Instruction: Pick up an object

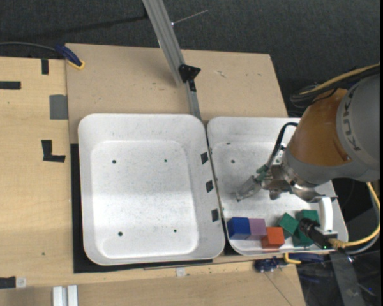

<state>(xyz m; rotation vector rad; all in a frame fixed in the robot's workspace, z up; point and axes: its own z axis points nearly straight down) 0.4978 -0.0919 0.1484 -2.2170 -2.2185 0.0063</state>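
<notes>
Plywood desk (147,81) carries two shallow white bins side by side; the left bin (143,187) sits at nine o'clock of the right bin (242,139). Small blocks cluster along the right bin's six o'clock wall: a blue block (239,227), a purple block (258,227), an orange block (274,236) and green pieces (295,227). The end effector (250,187) hangs over bare bin floor, at about twelve o'clock of the blue block and apart from it. To pick well, it should probably travel toward six o'clock, straddle one block clear of its neighbours, then descend. Its fingers (246,190) look splayed apart and nothing sits between them.
</notes>
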